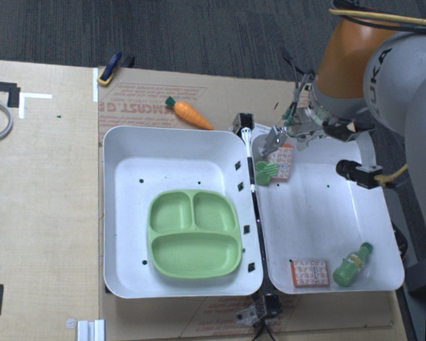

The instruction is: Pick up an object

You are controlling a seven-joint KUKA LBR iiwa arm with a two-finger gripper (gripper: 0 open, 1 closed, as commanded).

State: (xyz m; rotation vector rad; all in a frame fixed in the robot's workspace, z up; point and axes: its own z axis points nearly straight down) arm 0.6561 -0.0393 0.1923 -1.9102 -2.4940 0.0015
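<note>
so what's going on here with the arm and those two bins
The arm has its end effector down at the far left corner of the right bin, just above a small green object and a reddish card. Nothing is visibly gripped. A green bottle and another card lie near that bin's front edge; the left bin holds a green divided plate.

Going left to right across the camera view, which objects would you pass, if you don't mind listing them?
Blue-and-yellow clip → carrot → green divided plate → small patterned card → green bottle.
</note>
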